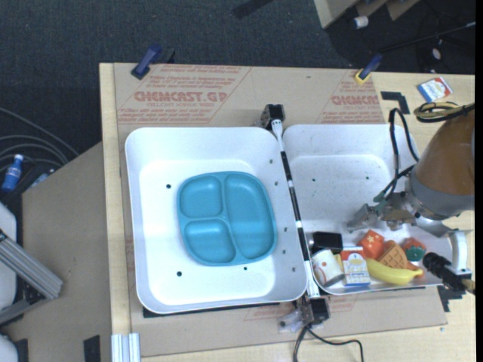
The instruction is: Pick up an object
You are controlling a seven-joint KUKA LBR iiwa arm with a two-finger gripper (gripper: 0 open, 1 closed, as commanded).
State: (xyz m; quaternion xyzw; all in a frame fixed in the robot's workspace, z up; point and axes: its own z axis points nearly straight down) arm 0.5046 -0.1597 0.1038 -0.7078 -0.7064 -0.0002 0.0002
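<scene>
Several toy food items lie crowded along the near edge of the right bin (332, 153). Among them are a black block (326, 240), a small white jar (324, 265), a small carton (356, 269), an orange-red piece (373, 242), a brown wedge (393, 256) and a yellow banana (394, 275). My gripper (370, 216) hangs low over the right bin, just above and behind the orange-red piece. The arm's orange band (453, 153) and grey wrist rise to its right. Nothing shows in the gripper's grasp.
The left bin (151, 164) holds a blue divided plate (226, 217). A black divider clip (272, 115) sits where the two bins meet at the back. Cables (400, 138) run along the right bin's far right side.
</scene>
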